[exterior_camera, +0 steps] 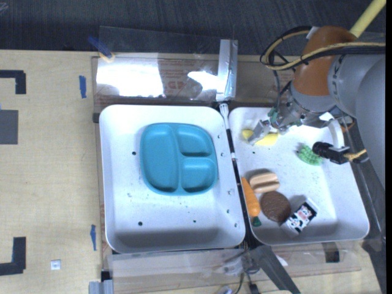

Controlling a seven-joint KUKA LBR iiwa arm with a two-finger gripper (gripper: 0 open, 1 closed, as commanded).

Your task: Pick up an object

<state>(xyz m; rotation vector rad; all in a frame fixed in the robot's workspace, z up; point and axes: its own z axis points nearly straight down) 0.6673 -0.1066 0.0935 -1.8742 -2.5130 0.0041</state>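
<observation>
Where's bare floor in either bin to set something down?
Left bin: bare strip all round the blue tray, widest along the near edge. Right bin: open middle between yellow item and bun; near-left corner crowded with carrot, cookie, carton.

Open floor in the right bin [343,216] lies right of the bun [264,180]. A cookie [274,206], carrot [251,202] and small carton [301,217] crowd just below it. Above the bun, a yellow piece [264,140] sits under the gripper [273,122]; green toy [309,154] upper right.
</observation>
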